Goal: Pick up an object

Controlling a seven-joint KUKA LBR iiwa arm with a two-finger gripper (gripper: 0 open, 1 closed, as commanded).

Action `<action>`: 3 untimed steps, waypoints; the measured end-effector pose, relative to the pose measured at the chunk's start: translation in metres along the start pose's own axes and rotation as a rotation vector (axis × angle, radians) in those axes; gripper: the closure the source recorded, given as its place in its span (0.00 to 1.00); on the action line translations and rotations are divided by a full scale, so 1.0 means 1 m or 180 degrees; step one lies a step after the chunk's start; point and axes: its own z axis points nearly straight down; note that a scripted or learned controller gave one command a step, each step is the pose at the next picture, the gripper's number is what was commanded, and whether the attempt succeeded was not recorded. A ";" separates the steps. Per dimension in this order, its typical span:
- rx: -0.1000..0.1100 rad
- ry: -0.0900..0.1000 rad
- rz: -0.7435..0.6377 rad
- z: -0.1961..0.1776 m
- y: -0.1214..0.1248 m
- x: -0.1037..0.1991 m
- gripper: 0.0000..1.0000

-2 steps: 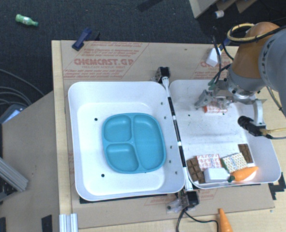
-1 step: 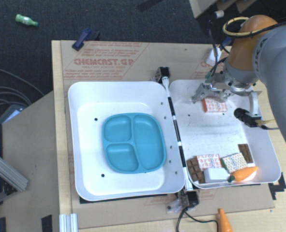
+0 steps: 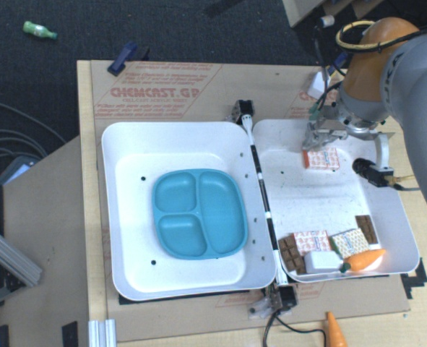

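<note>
Orange and small, a carrot-shaped toy (image 3: 367,260) lies at the near edge of the right bin (image 3: 292,194), in its near right corner, touching a heap of small packets (image 3: 321,248) and brown chocolate-like bars (image 3: 367,228) just to its left. Further back in the right bin, near its far wall, a red-and-white packet (image 3: 321,159) lies flat on the white floor. Directly over that packet hangs the tool (image 3: 323,137); whether it is apart or together I cannot tell, for the wrist hides it. Left of the right bin, touching it, stands the left bin (image 3: 126,194), which holds a blue divided plate (image 3: 199,213). Both bins rest on the brown surface (image 3: 162,89).
</note>
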 end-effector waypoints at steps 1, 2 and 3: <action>0.0003 0.0000 0.0000 0.000 0.000 0.000 0.00; -0.0005 -0.0004 -0.0003 -0.010 0.001 0.000 1.00; -0.0003 -0.0004 -0.0004 -0.010 0.001 0.000 0.00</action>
